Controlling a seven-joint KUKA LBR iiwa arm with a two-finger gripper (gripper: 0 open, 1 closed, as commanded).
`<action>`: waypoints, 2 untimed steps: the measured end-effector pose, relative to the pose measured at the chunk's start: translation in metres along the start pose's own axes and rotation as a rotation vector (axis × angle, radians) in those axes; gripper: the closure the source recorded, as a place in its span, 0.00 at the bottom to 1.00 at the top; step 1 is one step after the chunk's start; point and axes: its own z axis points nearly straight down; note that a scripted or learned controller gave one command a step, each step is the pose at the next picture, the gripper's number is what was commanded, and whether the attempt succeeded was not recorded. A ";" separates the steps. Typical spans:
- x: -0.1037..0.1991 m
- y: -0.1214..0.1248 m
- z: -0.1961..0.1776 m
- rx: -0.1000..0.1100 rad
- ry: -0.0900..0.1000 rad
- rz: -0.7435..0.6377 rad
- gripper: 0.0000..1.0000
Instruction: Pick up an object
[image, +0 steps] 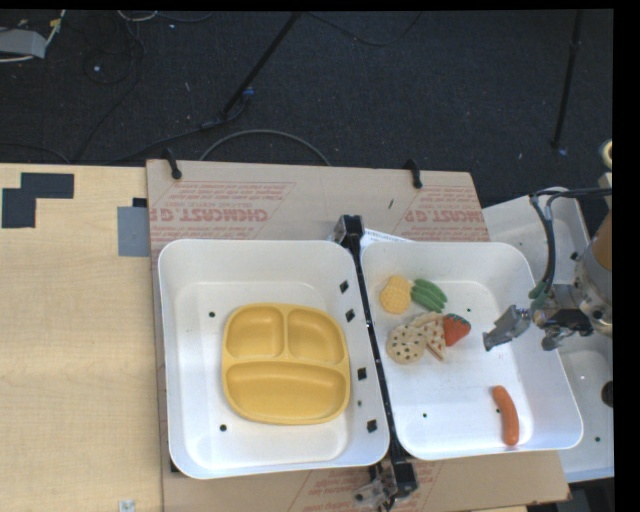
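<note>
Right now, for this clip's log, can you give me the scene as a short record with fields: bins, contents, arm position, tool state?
left bin: shallow white bin holding a yellow three-compartment plastic tray
right bin: shallow white bin with toy food
cluster, upper left of right bin: yellow corn piece, green pepper piece, brown spotted cookie, red strawberry
lone item: orange sausage, lower right
tool: tool at right bin's right side, nothing between its fingers
tool state: cannot tell

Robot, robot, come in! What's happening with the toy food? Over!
Gripper low over right bin's right side, holding nothing. Food pile sits to its left, sausage apart near front. Nothing in the way.
</note>
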 end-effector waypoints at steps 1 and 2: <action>0.000 0.002 -0.005 -0.011 -0.003 -0.003 0.00; -0.001 0.012 0.047 -0.004 0.000 -0.002 0.00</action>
